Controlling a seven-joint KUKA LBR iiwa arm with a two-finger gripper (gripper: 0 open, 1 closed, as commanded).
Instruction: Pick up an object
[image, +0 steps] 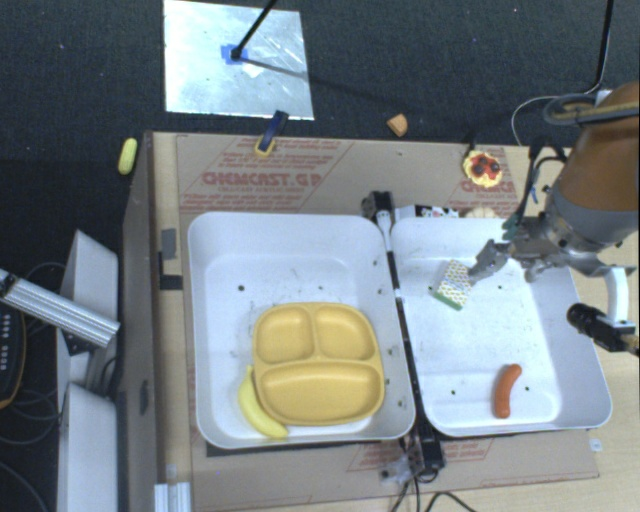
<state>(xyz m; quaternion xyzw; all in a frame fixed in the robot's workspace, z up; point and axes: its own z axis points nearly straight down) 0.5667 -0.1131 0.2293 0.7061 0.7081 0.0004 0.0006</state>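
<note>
In the right bin (560, 395) lie a small green-and-white patterned block (453, 285) at the upper left and an orange sausage (507, 389) near the front. My gripper (492, 260) hangs over the right bin's back part, just right of and above the patterned block, apart from it. The left bin (220, 300) holds a yellow divided tray (318, 361) with a yellow banana (254, 404) tucked against its lower left edge.
The arm's orange band and grey body (600, 180) fill the upper right. On the cardboard behind the bins lies a small pizza toy (484, 167). A metal rail (60, 308) juts in at the left.
</note>
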